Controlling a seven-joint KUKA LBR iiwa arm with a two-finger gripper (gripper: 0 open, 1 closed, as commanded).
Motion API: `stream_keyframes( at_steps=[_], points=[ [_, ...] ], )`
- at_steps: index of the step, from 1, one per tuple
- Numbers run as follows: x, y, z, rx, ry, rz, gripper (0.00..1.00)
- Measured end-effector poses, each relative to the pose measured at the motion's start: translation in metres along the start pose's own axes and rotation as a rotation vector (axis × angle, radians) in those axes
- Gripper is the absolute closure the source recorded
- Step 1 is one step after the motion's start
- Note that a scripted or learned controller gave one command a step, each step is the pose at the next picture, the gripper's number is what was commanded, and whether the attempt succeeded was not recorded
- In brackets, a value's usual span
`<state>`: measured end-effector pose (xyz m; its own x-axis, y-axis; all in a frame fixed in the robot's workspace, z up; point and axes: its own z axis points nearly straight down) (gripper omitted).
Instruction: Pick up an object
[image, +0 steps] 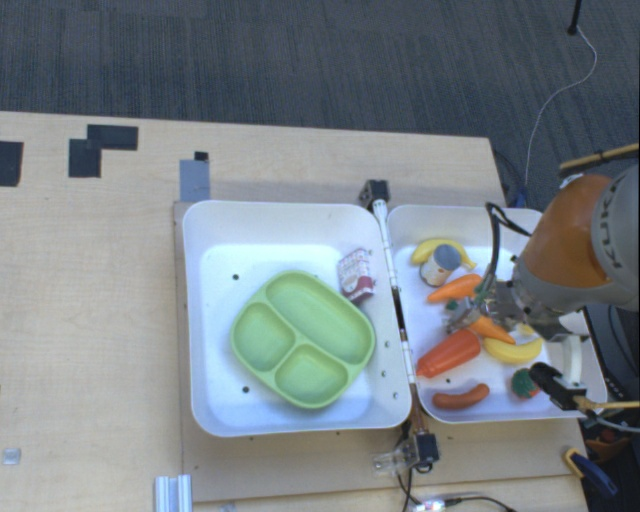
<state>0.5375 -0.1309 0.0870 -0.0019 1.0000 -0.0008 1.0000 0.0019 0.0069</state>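
The pincer (478, 315) sits low in the right bin (500, 413) among toy foods, just above the red pepper (449, 352), likely reaching for the small carrot (491, 327); its grip state cannot be told.

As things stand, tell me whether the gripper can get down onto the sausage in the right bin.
Probably yes. The sausage lies by itself near the front wall of the right bin, nothing lying on it, and the gripper hangs just behind it over the orange pepper.
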Motion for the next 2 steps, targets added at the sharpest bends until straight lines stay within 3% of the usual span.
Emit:
stream_keyframes(
  at_steps=[1,2],
  points=[
    [0.000,0.002,-0.012,-0.006,-0.001,-0.001,1.00],
    [0.082,-0.048,-0.110,0.003,0.002,-0.003,1.00]
  ],
)
